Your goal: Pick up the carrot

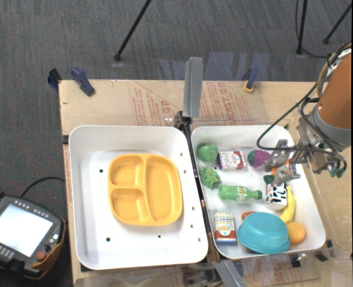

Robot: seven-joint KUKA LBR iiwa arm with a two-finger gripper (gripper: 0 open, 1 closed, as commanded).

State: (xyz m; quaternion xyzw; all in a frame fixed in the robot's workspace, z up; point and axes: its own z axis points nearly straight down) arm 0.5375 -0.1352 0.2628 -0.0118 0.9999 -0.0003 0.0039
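- In the right bin [317, 220], the gripper [284, 167] hangs over the carrot [273, 173], beside the cow carton [277, 196].
- We cannot tell the fingers' state.
- We should descend centred, avoiding the carton.

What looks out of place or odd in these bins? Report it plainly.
Nothing is spilled or broken. The teal bowl in the right bin looks upside down, and the green bottle lies on its side. The yellow plate lies flat in the left bin.

Two bins [81, 160]; one tray [145, 189]
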